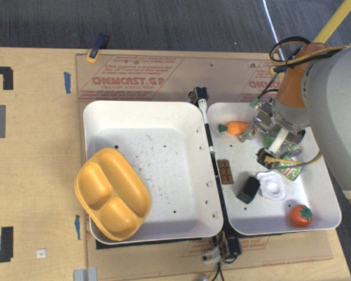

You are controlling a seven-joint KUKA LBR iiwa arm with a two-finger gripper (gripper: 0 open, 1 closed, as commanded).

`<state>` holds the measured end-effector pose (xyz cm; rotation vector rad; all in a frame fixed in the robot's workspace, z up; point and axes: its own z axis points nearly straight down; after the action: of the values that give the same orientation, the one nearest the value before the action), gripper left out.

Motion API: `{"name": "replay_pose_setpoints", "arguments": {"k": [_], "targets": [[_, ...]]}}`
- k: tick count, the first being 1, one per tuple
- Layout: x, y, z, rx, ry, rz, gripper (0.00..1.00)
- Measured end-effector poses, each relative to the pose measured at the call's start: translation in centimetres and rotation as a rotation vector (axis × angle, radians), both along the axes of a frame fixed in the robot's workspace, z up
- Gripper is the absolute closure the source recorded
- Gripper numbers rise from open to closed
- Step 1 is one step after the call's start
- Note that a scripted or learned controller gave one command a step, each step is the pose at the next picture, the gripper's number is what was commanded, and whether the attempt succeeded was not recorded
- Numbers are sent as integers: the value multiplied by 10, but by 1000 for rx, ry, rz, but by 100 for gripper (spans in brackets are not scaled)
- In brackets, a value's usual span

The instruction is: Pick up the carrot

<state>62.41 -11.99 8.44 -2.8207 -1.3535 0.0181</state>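
your carrot (237,127) lies near the far left corner of the right bin (327,212). the tool (258,129) sits just beside it; you cannot tell its state. closing off-centre, it could nudge the carrot away and come up with nothing.

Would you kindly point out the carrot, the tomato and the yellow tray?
carrot (238,127), camera view, middle of its orange body.
tomato (300,215), camera view, centre of its red skin.
yellow tray (112,193), camera view, ridge between its compartments.
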Motion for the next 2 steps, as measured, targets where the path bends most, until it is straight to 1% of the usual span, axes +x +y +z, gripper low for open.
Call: {"name": "replay_pose_setpoints", "arguments": {"k": [1,2], "targets": [[40,58,101,-7,-16,-114,0],[28,25,0,-7,-2,-186,0]]}}
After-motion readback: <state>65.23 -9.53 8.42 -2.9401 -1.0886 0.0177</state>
